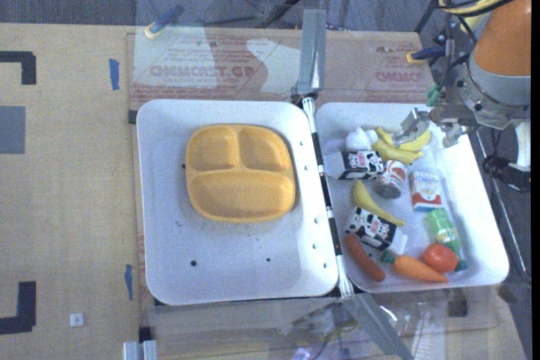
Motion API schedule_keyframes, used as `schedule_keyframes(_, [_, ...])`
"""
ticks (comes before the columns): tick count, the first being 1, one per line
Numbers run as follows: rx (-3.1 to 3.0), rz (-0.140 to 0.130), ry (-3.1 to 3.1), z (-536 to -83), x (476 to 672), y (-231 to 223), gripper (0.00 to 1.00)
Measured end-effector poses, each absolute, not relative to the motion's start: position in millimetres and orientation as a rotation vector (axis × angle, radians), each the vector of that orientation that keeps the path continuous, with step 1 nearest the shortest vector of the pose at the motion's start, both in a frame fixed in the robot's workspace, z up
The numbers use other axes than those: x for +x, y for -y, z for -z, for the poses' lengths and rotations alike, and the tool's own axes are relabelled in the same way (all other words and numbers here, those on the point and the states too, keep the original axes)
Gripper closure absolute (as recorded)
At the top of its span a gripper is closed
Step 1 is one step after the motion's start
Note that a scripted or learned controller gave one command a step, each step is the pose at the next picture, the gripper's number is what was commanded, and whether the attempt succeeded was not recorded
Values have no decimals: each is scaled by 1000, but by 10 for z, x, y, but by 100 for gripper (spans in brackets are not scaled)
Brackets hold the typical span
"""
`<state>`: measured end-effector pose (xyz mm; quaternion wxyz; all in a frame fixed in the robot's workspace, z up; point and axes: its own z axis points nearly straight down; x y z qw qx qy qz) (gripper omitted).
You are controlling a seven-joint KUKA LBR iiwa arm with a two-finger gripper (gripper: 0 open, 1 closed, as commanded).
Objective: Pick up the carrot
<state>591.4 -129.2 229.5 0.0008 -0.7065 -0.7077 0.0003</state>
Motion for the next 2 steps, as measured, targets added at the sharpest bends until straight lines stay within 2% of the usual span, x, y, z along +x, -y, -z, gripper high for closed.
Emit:
schedule_keyframes(1, [-2523,11,1885,-1271,6519,1282,0])
schedule_keyframes(2, [-2523,11,1888,-1374,6525,1274,100])
